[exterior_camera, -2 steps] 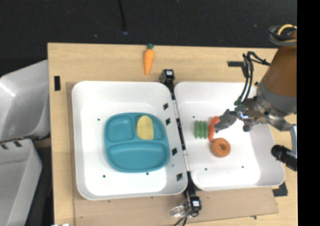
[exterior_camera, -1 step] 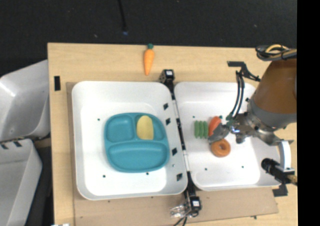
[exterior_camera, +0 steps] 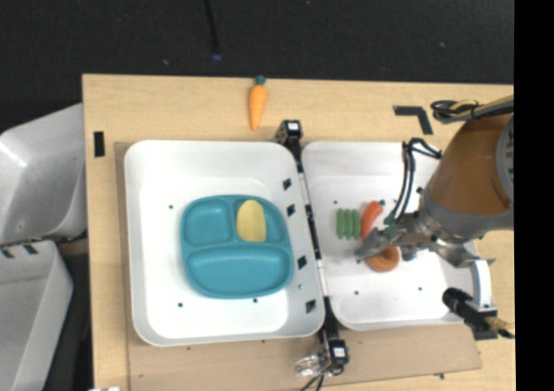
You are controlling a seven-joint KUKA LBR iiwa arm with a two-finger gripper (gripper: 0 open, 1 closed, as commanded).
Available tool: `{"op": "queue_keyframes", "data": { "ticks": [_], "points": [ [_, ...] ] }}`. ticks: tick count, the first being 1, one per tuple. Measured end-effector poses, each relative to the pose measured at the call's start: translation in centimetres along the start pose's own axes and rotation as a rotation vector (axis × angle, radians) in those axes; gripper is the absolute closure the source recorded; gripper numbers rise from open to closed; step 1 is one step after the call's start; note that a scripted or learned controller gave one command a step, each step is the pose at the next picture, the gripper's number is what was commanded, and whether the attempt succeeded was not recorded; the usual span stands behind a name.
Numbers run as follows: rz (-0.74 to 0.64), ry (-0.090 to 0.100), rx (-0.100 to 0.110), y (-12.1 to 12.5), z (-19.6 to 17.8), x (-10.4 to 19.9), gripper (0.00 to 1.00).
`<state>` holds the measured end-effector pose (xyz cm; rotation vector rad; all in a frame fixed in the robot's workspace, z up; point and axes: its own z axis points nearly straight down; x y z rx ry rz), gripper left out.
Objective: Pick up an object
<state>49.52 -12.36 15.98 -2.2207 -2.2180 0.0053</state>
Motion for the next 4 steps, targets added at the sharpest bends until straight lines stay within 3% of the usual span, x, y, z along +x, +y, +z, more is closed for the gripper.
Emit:
{"op": "queue_keyframes", "data": {
  "ticks": [1, 2, 4],
  "points": [
    [0.002, -0.007, -0.011, 0.2, 4.9, -0.4, 0.0],
    [0.008, -0.004, -0.014, 0.3, 3.7, -0.4, 1.0],
    [-0.004, -0.002, -0.012, 1.3, -6.3, -1.0, 1.0]
  ]
}}
